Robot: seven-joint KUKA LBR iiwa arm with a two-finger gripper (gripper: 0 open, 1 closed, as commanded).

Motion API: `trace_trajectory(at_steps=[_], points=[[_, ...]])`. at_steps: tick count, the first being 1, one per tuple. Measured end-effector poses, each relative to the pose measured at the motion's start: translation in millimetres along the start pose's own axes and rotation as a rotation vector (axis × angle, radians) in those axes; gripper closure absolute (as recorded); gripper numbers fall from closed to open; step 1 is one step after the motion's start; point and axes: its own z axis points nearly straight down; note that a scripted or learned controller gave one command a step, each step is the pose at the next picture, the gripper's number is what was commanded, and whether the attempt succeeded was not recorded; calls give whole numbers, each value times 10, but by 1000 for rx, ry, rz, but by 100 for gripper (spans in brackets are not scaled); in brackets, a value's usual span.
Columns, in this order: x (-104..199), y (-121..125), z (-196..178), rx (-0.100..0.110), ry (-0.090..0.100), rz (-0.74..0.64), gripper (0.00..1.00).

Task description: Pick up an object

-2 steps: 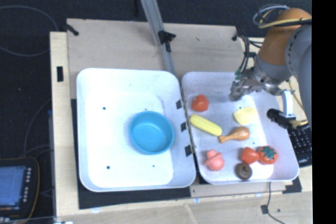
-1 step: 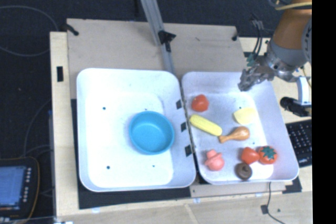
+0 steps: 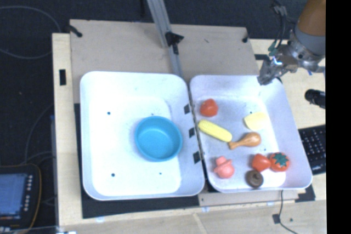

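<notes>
Metal post slanting up from the back of the bench sits closest to your lens, its foot just behind the gap between the two bins. Gripper hangs over the back right corner of the right bin, right at the rim; you can't tell if it's open or closed, and nothing shows in it. Nearest piece to it is the pale yellow block, by the right wall. Orange-brown drumstick lies just in front of that, handle pointing left toward the yellow banana. Red ball sits behind the banana, near the left wall. Front of the bin: pink toy, brown round piece, red pepper touching a red tomato with a green top. Left bin holds a blue bowl, upright, well apart from the gripper. Black keyboard is at the right edge, small screen at bottom left.
</notes>
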Motion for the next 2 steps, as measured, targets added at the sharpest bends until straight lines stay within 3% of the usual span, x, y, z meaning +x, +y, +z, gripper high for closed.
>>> trace_trajectory(at_steps=[1,2], points=[[-14,3,75,6,-2,-1,100],[433,-100,149,7,-2,4,100]])
